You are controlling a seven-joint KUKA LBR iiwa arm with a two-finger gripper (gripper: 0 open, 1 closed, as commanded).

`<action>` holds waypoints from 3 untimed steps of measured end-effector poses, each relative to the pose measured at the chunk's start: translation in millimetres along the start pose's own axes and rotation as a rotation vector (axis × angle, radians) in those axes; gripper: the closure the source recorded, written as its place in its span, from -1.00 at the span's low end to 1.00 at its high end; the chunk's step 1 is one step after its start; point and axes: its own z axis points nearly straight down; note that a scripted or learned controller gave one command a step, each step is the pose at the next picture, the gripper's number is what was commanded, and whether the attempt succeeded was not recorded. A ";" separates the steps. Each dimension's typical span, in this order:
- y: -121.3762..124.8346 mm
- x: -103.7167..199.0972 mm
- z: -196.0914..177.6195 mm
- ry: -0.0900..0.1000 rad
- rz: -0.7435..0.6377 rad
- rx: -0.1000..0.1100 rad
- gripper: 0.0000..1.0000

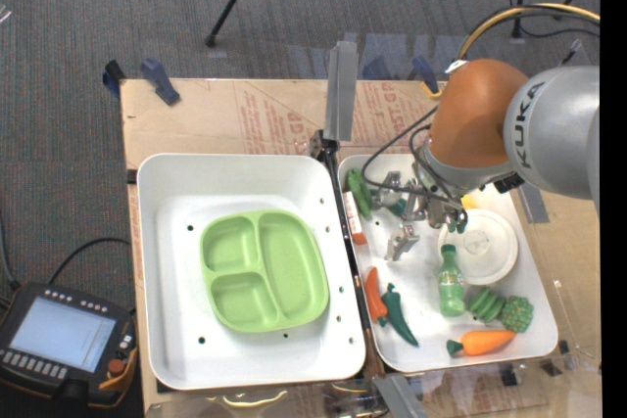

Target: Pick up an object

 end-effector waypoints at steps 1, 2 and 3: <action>-67.0 25.0 -1.2 -0.002 0.001 0.001 -1.00; -25.5 111.3 1.5 0.005 0.029 -0.001 -1.00; -111.3 68.2 -0.3 -0.001 0.135 -0.001 -1.00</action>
